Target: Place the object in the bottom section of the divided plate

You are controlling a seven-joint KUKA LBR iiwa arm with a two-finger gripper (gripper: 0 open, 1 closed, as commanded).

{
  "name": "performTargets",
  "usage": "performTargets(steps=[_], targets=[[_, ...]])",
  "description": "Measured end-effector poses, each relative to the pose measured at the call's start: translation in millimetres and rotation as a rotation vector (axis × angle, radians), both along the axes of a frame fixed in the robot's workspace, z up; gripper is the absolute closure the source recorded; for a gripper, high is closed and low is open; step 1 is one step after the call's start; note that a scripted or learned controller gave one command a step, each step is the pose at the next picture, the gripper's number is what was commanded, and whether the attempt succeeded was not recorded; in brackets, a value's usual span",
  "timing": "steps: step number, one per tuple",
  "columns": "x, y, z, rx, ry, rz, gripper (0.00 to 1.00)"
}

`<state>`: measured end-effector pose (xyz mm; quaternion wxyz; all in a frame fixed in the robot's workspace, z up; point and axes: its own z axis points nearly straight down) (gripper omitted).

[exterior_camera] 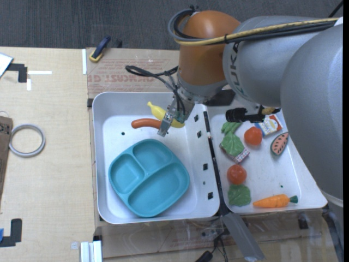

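A teal divided plate (148,176) lies in the left bin (103,124), toward its front. Its largest section faces the bin's front right. A yellow banana (156,111) is at the back of the same bin, and my gripper (170,121) is shut on the banana's right half, with yellow showing on both sides of the fingers. The gripper is just behind the plate's far rim. An orange-red sausage (144,123) lies on the bin floor right beside the banana, to the gripper's left.
The right bin (305,184) holds green leafy pieces (232,141), two tomatoes (252,136), a watermelon slice (279,144), a carrot (275,201) and a small box (268,125). A tape roll (24,140) lies on the bench at left. The arm looms over the upper right.
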<state>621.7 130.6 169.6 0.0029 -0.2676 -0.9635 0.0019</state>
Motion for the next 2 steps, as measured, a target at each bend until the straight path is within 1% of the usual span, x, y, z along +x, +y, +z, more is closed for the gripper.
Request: performTargets(steps=[1,2], targets=[[-18.6,39.3,54.4,0.001,-0.003,0.150,1.00],[-18.6,39.0,54.3,0.001,-0.003,0.150,0.00]])
